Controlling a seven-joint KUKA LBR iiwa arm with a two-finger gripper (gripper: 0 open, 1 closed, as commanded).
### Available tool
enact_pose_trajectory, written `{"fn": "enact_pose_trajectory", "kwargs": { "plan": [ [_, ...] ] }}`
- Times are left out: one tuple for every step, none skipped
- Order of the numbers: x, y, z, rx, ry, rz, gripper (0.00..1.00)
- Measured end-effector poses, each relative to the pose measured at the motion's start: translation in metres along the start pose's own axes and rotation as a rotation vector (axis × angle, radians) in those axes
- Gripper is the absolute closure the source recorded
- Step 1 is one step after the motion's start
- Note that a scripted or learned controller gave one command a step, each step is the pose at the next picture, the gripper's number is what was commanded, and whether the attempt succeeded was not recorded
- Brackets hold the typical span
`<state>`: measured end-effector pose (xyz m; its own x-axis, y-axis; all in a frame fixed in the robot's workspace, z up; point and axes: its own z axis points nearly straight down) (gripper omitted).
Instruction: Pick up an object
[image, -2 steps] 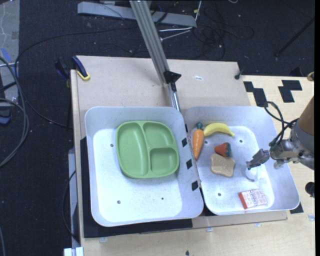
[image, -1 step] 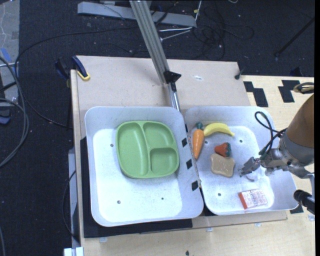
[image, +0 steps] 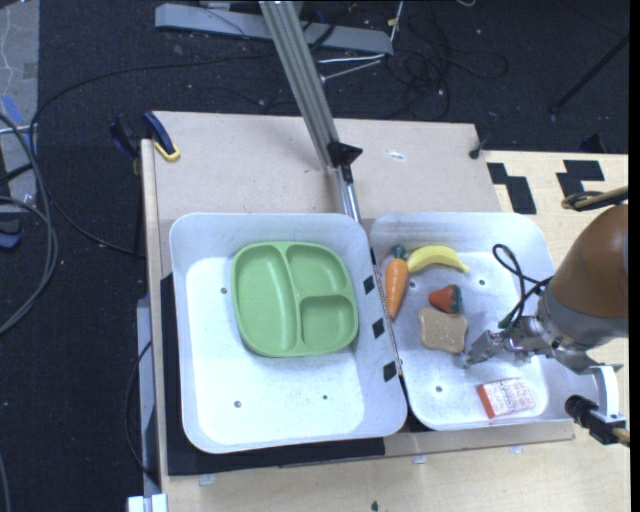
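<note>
While the arm (image: 590, 290) is cut off at the right edge, its gripper (image: 484, 347) is seen low over the right bin (image: 520, 245), just beside the slice of bread (image: 443, 330). Nothing is seen between the fingers; how far they are parted cannot be told, since they are small and blurred. A strawberry (image: 446, 297), banana (image: 437, 259) and carrot (image: 396, 284) are laid nearby, a red packet (image: 511, 397) closer to the front wall. A green divided plate (image: 296, 298) is set in the left bin (image: 205, 400).
</note>
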<state>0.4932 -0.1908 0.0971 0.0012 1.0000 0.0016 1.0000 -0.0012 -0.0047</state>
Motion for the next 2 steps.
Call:
{"fn": "enact_pose_trajectory", "kwargs": {
  "plan": [
    [0.000, 0.001, -0.013, -0.005, -0.002, 0.001, 1.00],
    [-0.002, -0.005, -0.057, -0.008, -0.003, 0.000, 1.00]
  ]
}}
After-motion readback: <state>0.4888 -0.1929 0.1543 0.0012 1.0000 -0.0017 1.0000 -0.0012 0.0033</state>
